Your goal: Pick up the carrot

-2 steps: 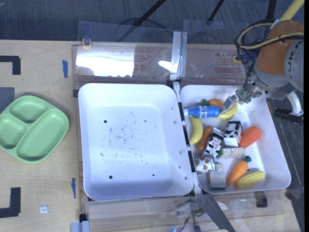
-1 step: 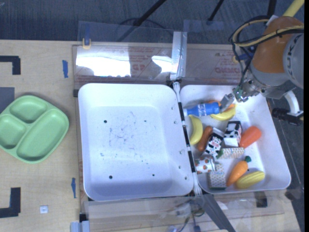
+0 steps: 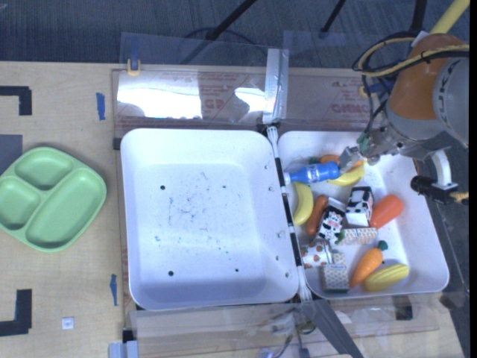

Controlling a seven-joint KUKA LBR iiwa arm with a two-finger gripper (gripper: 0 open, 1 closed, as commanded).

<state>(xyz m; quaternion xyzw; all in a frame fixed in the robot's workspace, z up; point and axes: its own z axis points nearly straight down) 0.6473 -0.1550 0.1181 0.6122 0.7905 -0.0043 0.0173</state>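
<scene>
- Right bin [image 3: 436, 271] sits nearest, holding toys
- Gripper [image 3: 356, 156] hovers over the bin's far side; finger state cannot be told
- Carrot [image 3: 367, 265] lies near the front edge, beside a lemon [image 3: 387, 276]

A single fixed camera looked down on the desk [image 3: 59, 88] from above at a slant, from fairly near. The left bin [image 3: 201, 215] sat at the centre of the frame and the right bin [image 3: 428, 271] toward the right edge. Dark floor [image 3: 74, 13] ran across the top of the frame, and the arm [image 3: 428, 88] entered at the upper right.
</scene>
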